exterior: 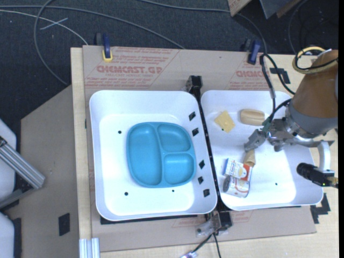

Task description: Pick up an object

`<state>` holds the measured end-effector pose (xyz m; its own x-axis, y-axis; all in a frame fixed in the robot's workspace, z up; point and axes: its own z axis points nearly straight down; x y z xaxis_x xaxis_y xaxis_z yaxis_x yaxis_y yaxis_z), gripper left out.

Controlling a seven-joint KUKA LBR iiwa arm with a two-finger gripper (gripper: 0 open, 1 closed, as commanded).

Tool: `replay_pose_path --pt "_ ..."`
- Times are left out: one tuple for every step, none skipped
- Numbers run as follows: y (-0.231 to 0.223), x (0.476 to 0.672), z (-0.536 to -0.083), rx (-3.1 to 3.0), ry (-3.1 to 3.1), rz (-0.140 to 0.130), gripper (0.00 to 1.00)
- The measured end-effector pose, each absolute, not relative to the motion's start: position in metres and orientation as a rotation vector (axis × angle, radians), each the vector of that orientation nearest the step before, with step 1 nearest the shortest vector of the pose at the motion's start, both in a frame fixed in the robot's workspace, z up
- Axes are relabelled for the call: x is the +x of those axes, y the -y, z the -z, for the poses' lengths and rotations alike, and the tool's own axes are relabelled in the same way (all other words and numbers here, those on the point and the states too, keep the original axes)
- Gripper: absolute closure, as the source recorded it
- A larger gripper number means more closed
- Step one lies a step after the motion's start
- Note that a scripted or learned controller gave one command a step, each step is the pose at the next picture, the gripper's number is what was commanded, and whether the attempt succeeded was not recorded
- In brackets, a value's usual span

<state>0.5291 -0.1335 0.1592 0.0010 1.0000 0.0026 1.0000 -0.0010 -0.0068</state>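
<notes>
Currently: Gripper Low in the Right Bin, Fingers Spread

Two shallow white bins sit side by side on a cardboard-faced bench. The left bin (pixel 107 144) carries a blue divided plate (pixel 160 153), smooth plastic with three compartments and rounded corners, lying flat near the bin's centre. A row of small black clips runs along the seam between the bins.

The right bin (pixel 279 190) contains four loose items. A pale yellow wedge (pixel 225 121), matte like foam, lies toward the far side. Just beside it, a tan rounded block (pixel 251 116) lies on its side. A small packet (pixel 237 177) printed in white, red and blue rests near the front-left corner, crumpled and flat. A short tan peg (pixel 250 157) stands between the packet and the gripper.

The arm (pixel 317 98) enters from the right, its orange band above the grey wrist. The gripper (pixel 267 139) hangs low over the bin's middle, fingers apart, one finger (pixel 255 141) angled toward the peg. Nothing is seen between the fingers. Black cables loop around the wrist.
</notes>
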Motion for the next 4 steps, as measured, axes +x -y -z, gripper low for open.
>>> replay_pose_path --pt "0.127 0.526 -0.098 -2.218 2.216 -0.003 0.00" --pt "0.127 0.528 -0.114 -2.223 2.222 0.006 1.00" --pt "0.122 0.527 -0.158 -2.223 2.225 0.005 1.00" --pt "0.129 0.524 -0.219 -2.225 2.226 0.006 1.00"
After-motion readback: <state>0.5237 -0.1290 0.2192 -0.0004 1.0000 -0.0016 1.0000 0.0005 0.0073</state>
